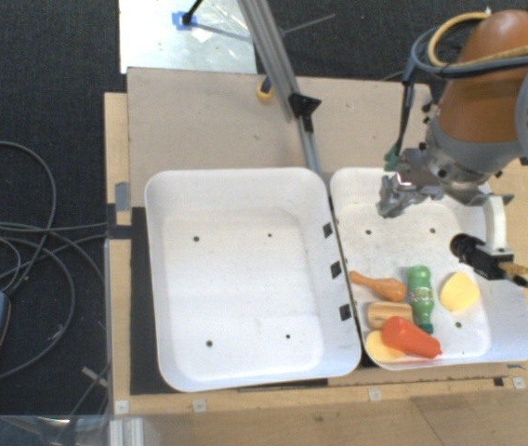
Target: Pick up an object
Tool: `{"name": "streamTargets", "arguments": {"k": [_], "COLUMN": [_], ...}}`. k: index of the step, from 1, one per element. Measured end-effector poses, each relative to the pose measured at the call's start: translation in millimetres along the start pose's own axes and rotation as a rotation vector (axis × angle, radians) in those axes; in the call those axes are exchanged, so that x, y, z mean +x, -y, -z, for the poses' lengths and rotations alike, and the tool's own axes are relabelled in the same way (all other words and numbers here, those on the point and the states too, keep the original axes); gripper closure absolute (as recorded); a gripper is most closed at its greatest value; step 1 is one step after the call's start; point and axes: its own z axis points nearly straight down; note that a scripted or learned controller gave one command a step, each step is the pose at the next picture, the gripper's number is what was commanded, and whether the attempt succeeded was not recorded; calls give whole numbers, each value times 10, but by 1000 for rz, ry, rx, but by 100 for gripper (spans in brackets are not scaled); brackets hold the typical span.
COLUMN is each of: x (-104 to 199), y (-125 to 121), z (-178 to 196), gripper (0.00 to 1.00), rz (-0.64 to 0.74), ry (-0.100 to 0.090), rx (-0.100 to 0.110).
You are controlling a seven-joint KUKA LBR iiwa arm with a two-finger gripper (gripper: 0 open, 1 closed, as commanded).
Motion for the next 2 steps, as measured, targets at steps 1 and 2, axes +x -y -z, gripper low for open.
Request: {"name": "streamTargets", "arguments": {"k": [1, 2], "x": [593, 1057], "y": [157, 323], "z": [-119, -150], "gripper": [100, 100], "rz": [1, -1], "ry": [0, 0], "rx": [1, 1]}}
